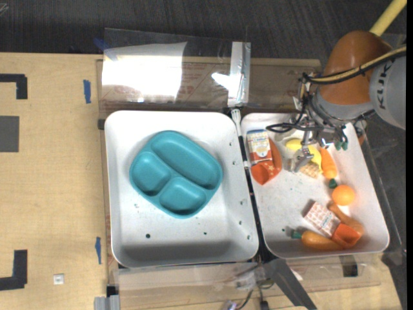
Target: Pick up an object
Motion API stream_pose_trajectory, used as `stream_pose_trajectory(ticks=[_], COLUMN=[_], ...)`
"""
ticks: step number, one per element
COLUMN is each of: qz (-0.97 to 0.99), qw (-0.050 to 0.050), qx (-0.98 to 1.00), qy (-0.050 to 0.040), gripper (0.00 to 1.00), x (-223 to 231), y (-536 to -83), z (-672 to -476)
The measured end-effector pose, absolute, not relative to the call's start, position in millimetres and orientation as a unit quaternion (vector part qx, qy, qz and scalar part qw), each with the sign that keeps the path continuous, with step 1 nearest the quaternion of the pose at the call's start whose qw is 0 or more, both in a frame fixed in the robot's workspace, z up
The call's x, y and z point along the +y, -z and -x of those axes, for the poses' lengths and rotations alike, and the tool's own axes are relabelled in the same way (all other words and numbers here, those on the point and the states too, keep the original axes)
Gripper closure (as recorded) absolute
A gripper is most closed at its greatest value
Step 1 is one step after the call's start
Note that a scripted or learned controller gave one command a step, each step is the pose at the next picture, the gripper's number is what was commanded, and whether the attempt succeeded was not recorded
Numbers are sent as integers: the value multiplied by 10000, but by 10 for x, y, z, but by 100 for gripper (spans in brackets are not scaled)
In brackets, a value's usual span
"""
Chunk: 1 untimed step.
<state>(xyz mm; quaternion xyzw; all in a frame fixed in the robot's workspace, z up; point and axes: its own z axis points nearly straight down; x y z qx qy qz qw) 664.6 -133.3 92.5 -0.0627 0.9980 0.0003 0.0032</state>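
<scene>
Camera view: tool (303, 162) among toys in right bin (371, 192); grip state unreadable.

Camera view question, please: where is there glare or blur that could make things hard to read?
In the camera view, strong glare whitens the clear plastic sheet behind the left bin; the blue tray is evenly lit and sharp; the gripper and the small items around it in the right bin look soft and cluttered.
</scene>
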Motion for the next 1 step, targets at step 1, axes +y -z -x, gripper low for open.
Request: stream_pose_trajectory(ticks=[1], qz=[615], qw=[100], qx=[9981], qy=[-1], gripper=[100], x=[-1329], y=[-1070], z=[-6679])
